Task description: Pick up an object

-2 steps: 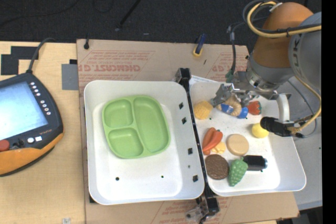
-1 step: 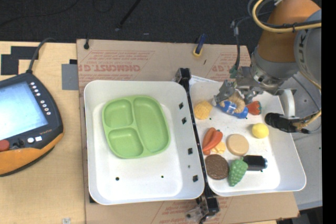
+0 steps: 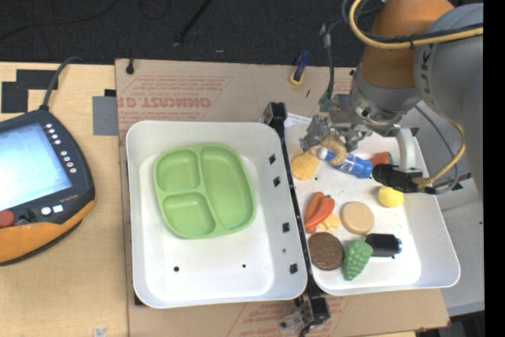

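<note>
I cannot see the fingers of the gripper; the wrist and its cables cover them from above, so their state is not clear to me. The arm is cut by the right edge. The wrist also hides the far part of the right bin and one end of the blue bottle. The pendant at the left is cut by the edge. The print on the cardboard is too small for me to read.
</note>
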